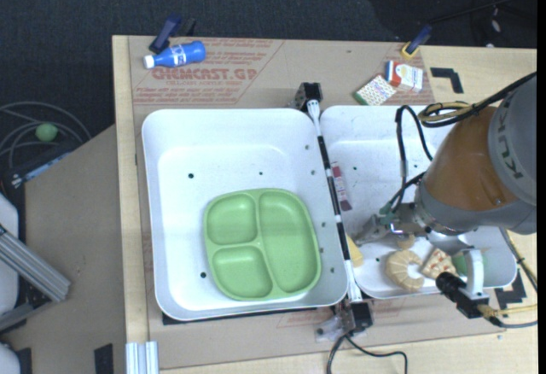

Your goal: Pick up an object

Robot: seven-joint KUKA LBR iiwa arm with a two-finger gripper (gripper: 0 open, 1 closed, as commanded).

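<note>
Camera view: the gripper [386,225] sat low in the right shallow white plastic bin [363,129], largely hidden under the arm; cannot tell its state. A tan ring-shaped pastry toy [404,268] lay just beside it. Green three-compartment plastic plate [260,243] occupied the left bin [213,142].

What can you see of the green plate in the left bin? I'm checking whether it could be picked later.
The green plate is a pale green, rounded-square tray, plastic by its look, split by raised ridges into three compartments: two smaller ones on the left and one long one on the right. It lies flat and right side up on the floor of the left bin, toward the bin's near right corner, turned slightly askew. Its compartments hold nothing, and only the bin touches it.
</note>
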